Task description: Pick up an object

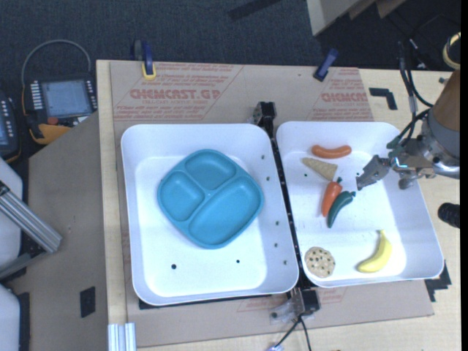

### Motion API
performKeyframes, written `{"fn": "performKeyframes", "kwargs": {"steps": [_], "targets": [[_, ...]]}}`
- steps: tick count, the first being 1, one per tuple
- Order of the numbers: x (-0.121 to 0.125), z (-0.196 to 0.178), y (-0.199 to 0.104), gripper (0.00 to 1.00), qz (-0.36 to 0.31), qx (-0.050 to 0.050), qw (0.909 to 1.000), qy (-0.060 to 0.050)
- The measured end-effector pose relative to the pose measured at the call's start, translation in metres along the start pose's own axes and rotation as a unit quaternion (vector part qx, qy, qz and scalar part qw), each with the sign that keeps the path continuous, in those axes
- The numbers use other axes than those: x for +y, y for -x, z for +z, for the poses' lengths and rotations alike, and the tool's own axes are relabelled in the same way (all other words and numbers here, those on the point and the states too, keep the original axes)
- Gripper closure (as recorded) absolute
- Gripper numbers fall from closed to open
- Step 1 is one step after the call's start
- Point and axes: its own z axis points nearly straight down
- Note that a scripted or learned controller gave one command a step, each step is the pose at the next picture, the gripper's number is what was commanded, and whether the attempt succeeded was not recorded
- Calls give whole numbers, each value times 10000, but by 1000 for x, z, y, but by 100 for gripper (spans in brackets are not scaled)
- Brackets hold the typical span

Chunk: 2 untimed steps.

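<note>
**Crowded pick in the right bin**

I see the gripper (368,175) hanging over the right bin (417,218), fingers spread and holding nothing, with the carrot (330,197) and green pepper (339,207) just at its 8 o'clock. The two touch, so I judge a descent could straddle both or nudge one aside. The cone (322,168) at 9 o'clock might also catch a finger.

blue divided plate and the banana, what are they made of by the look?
Blue plate: probably moulded plastic, one even colour, soft sheen, rounded compartment ridges. Banana: likely a plastic toy, uniform yellow, smooth, no blemishes; rubber or foam can't be ruled out.
</note>
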Motion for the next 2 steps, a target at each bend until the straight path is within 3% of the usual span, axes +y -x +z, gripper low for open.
{"fn": "performKeyframes", "kwargs": {"steps": [1, 2], "targets": [[2, -7, 0, 0, -17, -12, 10000, 65], [8, 40, 3, 0, -11, -3, 10000, 33]]}}
